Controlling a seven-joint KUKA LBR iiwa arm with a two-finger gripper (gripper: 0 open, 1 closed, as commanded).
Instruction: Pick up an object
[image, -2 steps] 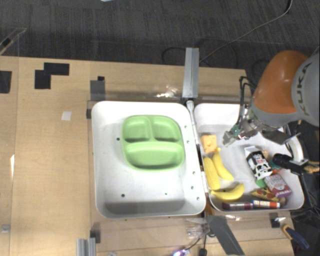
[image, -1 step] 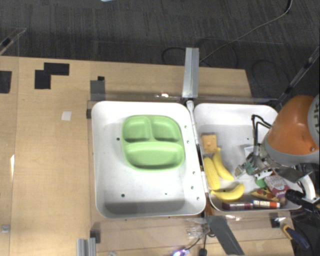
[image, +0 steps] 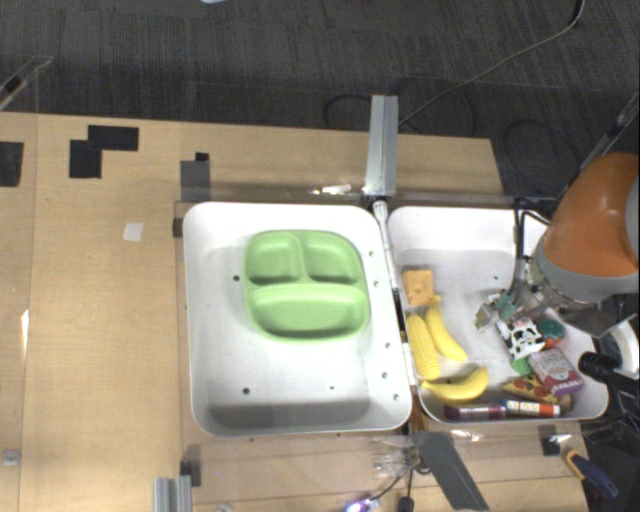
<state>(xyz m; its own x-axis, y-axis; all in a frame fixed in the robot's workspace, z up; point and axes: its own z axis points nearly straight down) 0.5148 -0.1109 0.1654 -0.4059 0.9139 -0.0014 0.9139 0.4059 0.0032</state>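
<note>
The right bin (image: 455, 228) holds several small objects. A tan toast piece (image: 419, 286) lies near its left wall, with a yellow corn cob (image: 423, 348) and a banana (image: 446, 335) below it. A second banana (image: 459, 383) curves along the front. Markers (image: 498, 408) lie by the front wall. A black-and-white item (image: 523, 338) and a purple box (image: 560, 372) sit at the right. My gripper (image: 497, 312) hangs low in this bin, just left of the black-and-white item. The orange-banded wrist (image: 595, 230) covers the bin's right side.
The left bin (image: 215, 400) holds a green divided plate (image: 303, 283) in its middle. A metal post (image: 382, 145) stands behind the divider between the bins. Cables and fixtures lie along the bench's front edge (image: 400, 470).
</note>
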